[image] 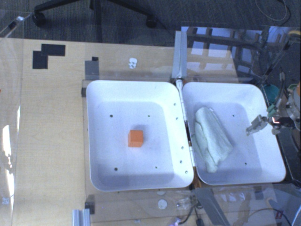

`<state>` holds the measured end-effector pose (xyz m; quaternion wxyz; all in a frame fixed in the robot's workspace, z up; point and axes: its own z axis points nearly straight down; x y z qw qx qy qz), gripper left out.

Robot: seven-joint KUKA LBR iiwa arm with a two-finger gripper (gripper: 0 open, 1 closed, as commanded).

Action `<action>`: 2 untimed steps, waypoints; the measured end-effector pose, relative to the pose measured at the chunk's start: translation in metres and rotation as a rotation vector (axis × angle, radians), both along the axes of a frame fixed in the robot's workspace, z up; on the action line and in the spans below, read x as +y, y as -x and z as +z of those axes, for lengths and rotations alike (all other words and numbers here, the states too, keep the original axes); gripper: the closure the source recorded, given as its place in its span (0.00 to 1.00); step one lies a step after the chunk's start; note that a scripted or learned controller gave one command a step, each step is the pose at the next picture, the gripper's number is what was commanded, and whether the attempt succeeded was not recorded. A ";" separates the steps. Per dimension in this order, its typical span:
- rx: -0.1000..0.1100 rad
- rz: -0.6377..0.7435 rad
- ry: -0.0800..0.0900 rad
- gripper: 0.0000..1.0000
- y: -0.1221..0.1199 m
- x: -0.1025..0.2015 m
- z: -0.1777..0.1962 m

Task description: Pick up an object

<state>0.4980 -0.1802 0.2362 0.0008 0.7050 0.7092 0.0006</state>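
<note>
A small orange cube (136,138) sits near the middle of the left white bin (99,98). A crumpled white cloth (211,138) lies in the left half of the right white bin (254,94). My gripper (257,125) reaches in from the right edge, over the right side of the right bin. It is apart from the cloth, to the cloth's right, and nothing is seen held in it.
The two bins meet at a ridge with a metal post (178,55) behind it. Light wooden bench (42,140) spreads to the left, with black tape marks (47,54) at the back. Cables and frame parts (263,51) crowd the back right.
</note>
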 end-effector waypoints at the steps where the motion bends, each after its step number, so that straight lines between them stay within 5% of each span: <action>1: -0.009 0.035 0.002 0.00 -0.035 0.012 -0.139; 2: -0.012 0.036 0.001 1.00 -0.037 0.013 -0.128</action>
